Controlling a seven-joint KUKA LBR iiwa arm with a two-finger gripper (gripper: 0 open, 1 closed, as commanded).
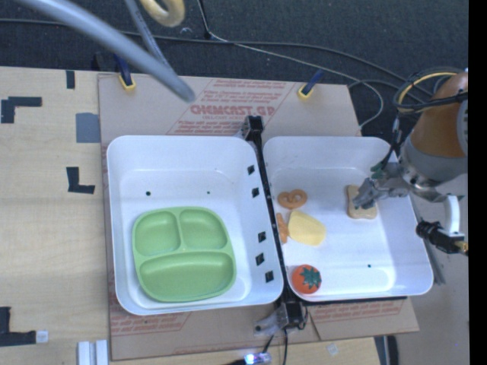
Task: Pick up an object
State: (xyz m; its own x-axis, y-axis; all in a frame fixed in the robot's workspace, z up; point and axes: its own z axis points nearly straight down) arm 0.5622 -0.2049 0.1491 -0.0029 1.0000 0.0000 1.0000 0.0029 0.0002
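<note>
Your hand (368, 196) sits low in the right bin (335, 154), right over a tan, bread-like piece (361, 208) by the bin's right side; you cannot tell whether it is spread or closed. In the same bin a pretzel (292, 198), a yellow block (307, 228) and a tomato (307, 278) lie near the divider. The left bin (183, 154) carries a green divided plate (183, 252).

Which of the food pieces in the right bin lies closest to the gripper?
The tan cracker, directly at the gripper; the pretzel, yellow piece and tomato lie farther left.
</note>
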